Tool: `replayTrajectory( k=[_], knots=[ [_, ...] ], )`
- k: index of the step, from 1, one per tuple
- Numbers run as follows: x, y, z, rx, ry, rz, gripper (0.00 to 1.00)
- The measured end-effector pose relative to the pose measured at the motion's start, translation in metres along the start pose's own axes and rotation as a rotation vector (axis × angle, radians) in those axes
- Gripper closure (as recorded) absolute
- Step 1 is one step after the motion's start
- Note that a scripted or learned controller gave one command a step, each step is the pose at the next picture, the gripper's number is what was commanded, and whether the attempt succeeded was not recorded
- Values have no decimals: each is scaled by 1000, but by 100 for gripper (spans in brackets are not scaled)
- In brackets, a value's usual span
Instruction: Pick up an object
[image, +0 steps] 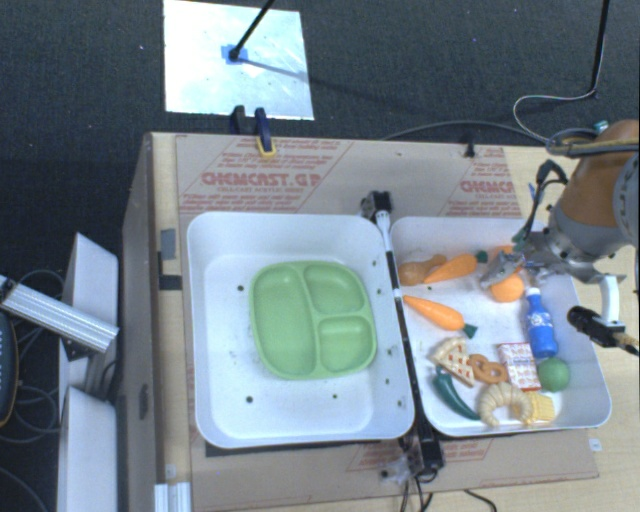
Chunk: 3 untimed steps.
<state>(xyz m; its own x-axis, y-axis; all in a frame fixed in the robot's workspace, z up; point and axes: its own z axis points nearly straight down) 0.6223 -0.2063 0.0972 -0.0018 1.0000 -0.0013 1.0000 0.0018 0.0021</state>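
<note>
Approach step, judging by pose: arm (595, 195) in from the right, wrist low over the back of the right bin (590, 405). Gripper (503, 268) down among the toy food, just beside an orange ball (508, 289) and the thick end of a carrot (452, 268). Cannot tell whether released or clenched; tips too small and dark to read. Nothing visibly held.

Next move, as a guess: settle over one item, probably the orange ball or the near carrot, close, lift straight up. Crowding a risk; neighbours close enough to be nudged.

Surroundings, big to small:
- Dark carpet floor around the bench.
- Bench top (300, 165) under brown protective sheet with red print.
- Pale square sheet (238, 60) on the floor behind the bench.
- Left bin (215, 300), white, holding a green divided tray (312, 318), flat, near centre.
- Right bin, white, packed with small items.
- Second carrot (434, 311) lying slantwise near the divider.
- Blue bottle (541, 325) on its side, right of centre.
- Croissant (503, 400) at the front edge, touching a corn cob (538, 406).
- Pizza slice (452, 358) beside a pretzel (488, 368).
- Green pepper (452, 395) below the pizza.
- Red-and-white packet (518, 362) under the bottle.
- Green ball (553, 374) near the right wall.
- Clamp (262, 132) at the bench's back edge.
</note>
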Motion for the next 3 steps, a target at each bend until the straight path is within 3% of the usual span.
replayTrajectory(
  k=[1, 2, 3],
  knots=[
    [0, -4, 12, 0, 0, 0, 0],
    [0, -3, 1, -3, 0, -1, 100],
    [107, -52, -84, -2, 2, -3, 100]
  ],
)
